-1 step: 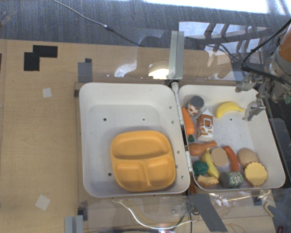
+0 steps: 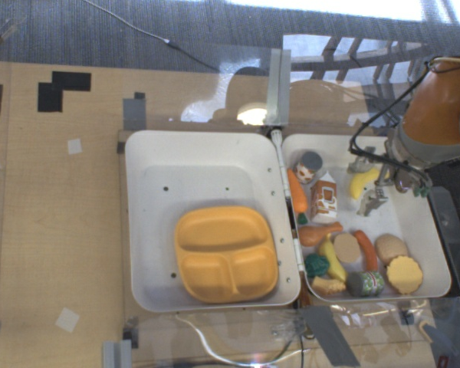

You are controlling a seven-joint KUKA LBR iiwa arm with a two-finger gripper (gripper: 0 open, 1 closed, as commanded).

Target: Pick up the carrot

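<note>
The carrot [image 2: 296, 191] is orange with a green stub at its near end. It lies lengthwise against the left wall of the right bin [image 2: 437, 244], just beside the divider. My gripper [image 2: 372, 200] hangs over the back right part of the same bin, about a hand's width to the right of the carrot. It is right beside a yellow banana [image 2: 362, 182]. A small brown and white carton [image 2: 324, 199] stands between the carrot and the gripper. Nothing shows as held.
The left bin [image 2: 161, 167] holds a yellow divided plate [image 2: 226, 253]. In the right bin, several toy foods crowd the near half: an orange sweet potato [image 2: 320, 234], a sausage [image 2: 366, 249], a yellow round biscuit [image 2: 405, 274] and a green piece [image 2: 317, 265]. A grey round item [image 2: 310, 162] lies behind the carrot.
</note>
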